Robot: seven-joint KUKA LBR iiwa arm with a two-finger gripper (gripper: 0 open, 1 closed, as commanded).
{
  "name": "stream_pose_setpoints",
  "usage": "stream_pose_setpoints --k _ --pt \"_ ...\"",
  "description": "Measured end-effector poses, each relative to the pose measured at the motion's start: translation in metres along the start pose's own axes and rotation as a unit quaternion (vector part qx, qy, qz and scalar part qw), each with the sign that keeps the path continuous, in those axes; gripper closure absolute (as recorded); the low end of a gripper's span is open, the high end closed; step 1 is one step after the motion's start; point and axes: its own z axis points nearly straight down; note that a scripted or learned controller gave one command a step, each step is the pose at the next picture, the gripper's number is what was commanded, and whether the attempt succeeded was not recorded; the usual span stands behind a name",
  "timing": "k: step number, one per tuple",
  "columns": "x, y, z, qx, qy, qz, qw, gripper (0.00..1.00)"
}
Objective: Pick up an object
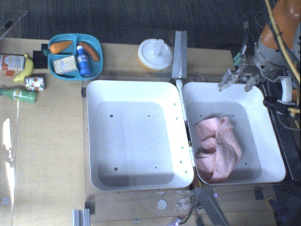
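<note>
A crumpled pink cloth (217, 148) lies in the right bin (263, 140), toward its front middle. My gripper (237, 82) hangs over the far rim of that bin, above and behind the cloth and well apart from it. Its fingers (225, 82) are spread open with nothing between them. The arm's orange band and grey wrist show at the upper right corner.
The left bin (136, 135) sits beside the right one, with a metal post (179, 55) behind the seam. On the bench behind stand a white lidded tub (155, 54) and a blue divided plate (75, 56) of toy food. A banana, can and green bottle (19, 95) lie at far left.
</note>
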Motion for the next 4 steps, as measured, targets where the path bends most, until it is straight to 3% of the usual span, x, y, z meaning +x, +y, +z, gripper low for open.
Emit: stream_pose_setpoints --k 1,2,3,4 --pt "-0.005 -0.047 0.159 0.000 0.000 0.042 0.9991 0.00" --pt "-0.011 -0.055 0.166 -0.005 0.000 0.012 0.9999 0.00" --pt "-0.011 -0.053 0.154 -0.009 -0.002 0.011 0.9999 1.00" --pt "-0.022 0.033 0.065 -0.001 -0.001 -0.143 0.9897 1.00"
